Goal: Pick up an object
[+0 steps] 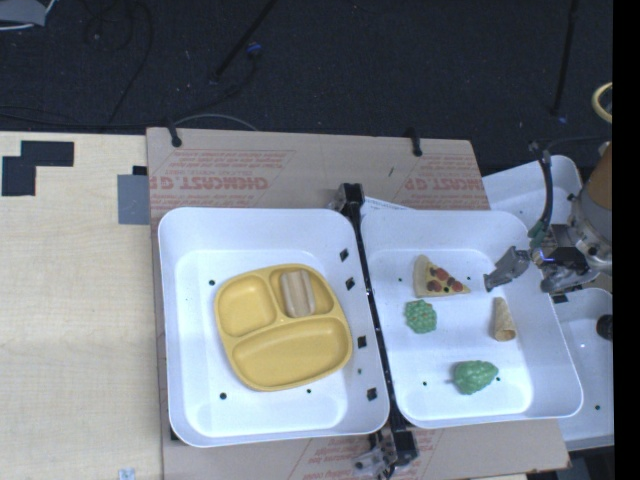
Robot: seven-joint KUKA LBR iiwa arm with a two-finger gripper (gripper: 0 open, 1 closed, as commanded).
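Observation:
The right bin [560,388] holds a pizza slice [437,278], a small green broccoli piece [421,316], a tan cone [502,320] and a green leafy piece [473,375]. My gripper [531,276] reaches in over this bin's right edge, just above the cone and to the right of the pizza slice. Its fingers [506,268] are spread open with nothing between them. In the left bin [190,268] lies a yellow divided plate [285,353] with a tan bread piece [296,293] in its upper right compartment.
A black clip strip [365,308] runs along the seam between the two bins. Cardboard [300,173] lies under the bins, and a wooden bench top [70,318] extends to the left. Cables and white arm parts [560,183] crowd the right side.

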